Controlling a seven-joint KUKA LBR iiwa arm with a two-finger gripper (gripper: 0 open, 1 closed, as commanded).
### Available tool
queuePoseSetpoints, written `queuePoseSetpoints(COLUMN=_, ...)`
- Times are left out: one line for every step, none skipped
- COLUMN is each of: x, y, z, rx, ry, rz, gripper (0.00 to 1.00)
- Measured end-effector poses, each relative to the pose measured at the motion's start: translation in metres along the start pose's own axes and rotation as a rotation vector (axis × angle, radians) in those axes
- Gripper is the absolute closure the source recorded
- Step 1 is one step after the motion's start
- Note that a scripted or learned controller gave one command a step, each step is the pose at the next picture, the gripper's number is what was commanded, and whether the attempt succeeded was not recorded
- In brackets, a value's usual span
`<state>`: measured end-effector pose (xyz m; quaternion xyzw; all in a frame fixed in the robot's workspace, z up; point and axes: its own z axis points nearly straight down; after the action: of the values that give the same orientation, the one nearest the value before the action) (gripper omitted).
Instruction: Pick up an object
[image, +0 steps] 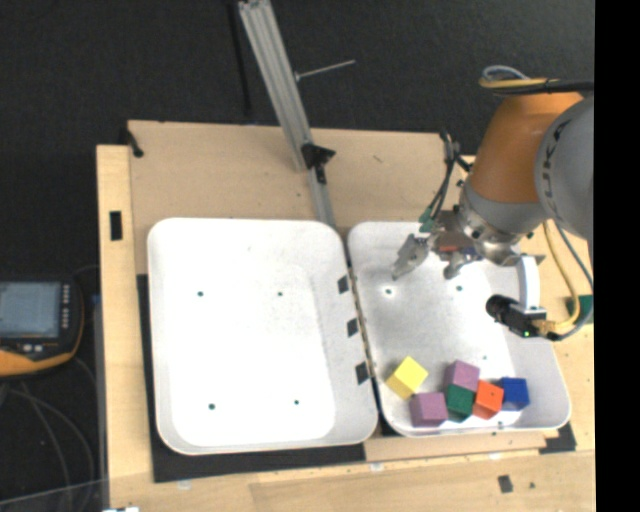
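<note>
Several small blocks lie clustered at the near end of the right bin (430, 310): a yellow block (408, 377), two purple blocks (429, 408) (463, 375), a green block (459, 399), an orange block (488, 398) and a blue block (514, 391). My gripper (432, 257) hangs over the far part of the right bin, well away from the blocks. Its two fingers are spread apart and open, with nothing between them.
The left bin (250, 330) sits beside the right one. A slanted metal rod (285, 95) rises from behind the bins. A handheld pendant (35, 315) lies off the bench at the left edge. A black cable connector (512, 314) hangs near the wrist.
</note>
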<state>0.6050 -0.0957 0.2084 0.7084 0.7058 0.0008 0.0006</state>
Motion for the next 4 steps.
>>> queuePoseSetpoints(x=-0.0002, y=0.0000, z=0.0000, rx=0.000, ry=0.000, rz=0.001, gripper=0.00)
queuePoseSetpoints(x=-0.0002, y=0.0000, z=-0.0001, rx=-0.001, ry=0.000, rz=0.002, gripper=0.00)
queuePoseSetpoints(x=-0.0002, y=0.0000, z=0.0000, rx=-0.001, ry=0.000, rz=0.003, gripper=0.00)
queuePoseSetpoints(x=-0.0002, y=0.0000, z=-0.0001, rx=-0.001, ry=0.000, rz=0.003, gripper=0.00)
